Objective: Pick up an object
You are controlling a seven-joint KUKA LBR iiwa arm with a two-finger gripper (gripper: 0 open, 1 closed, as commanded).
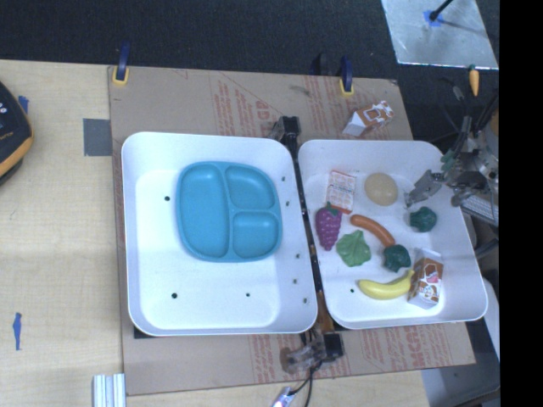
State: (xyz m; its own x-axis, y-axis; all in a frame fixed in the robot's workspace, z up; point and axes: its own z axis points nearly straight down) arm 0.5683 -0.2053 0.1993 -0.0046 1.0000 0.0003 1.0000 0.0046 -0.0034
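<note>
The gripper (422,195) hangs at the right bin's (339,312) three o'clock rim; I cannot tell how its jaws stand. Just below at five o'clock sits a dark green toy (422,220), with a banana (383,288) toward six o'clock.

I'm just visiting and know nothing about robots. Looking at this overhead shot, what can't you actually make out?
- Pincer: too small and blurred in the camera view to tell whether its fingers are apart or closed.
- Arm: cut off by the right edge of the camera view.
- Print on the small carton beside the banana: too small to read.
- Dark green object below the pincer: too blurred to name.
- Yellow-and-black device: cut off by the left edge.
</note>
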